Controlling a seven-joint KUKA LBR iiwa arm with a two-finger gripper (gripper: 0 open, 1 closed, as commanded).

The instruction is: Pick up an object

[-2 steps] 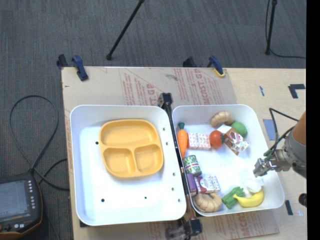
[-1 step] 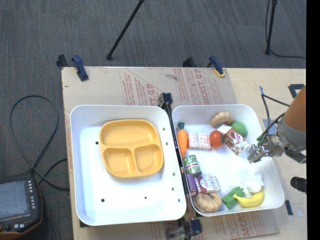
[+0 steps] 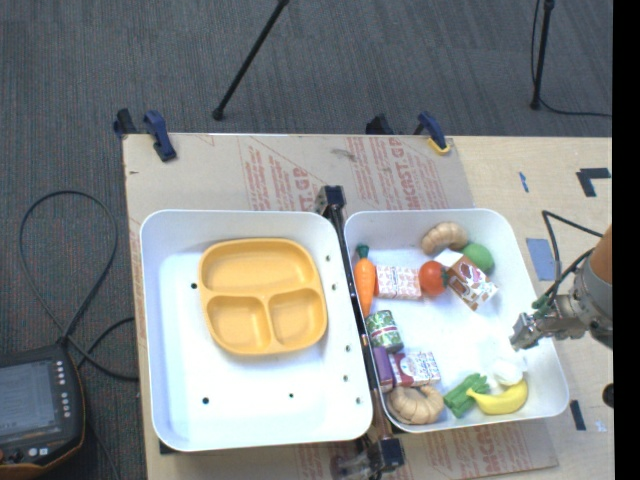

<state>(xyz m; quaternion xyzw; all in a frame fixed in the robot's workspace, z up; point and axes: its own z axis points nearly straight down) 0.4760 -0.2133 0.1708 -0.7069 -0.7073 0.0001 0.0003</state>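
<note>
Down at the near edge of the right bin [image 3: 545, 313] lie a banana [image 3: 502, 398], a green vegetable [image 3: 464, 393] and a brown pastry [image 3: 416, 404], with a small carton [image 3: 411, 369] and a can [image 3: 383, 329] just behind them. Further back sit a carrot [image 3: 364, 280], a tomato [image 3: 432, 278], a second carton [image 3: 472, 284] and another pastry [image 3: 444, 236]. The left bin [image 3: 170, 388] carries a yellow divided tray [image 3: 264, 295]. The gripper [image 3: 527, 329] reaches in over the right rim, above the banana corner; from here I cannot tell how it is set, and nothing is visibly caught in it. To my eye this is the approach, no pick made yet. Next it would need to choose a piece, likely the banana nearby, centre over it and descend.
</note>
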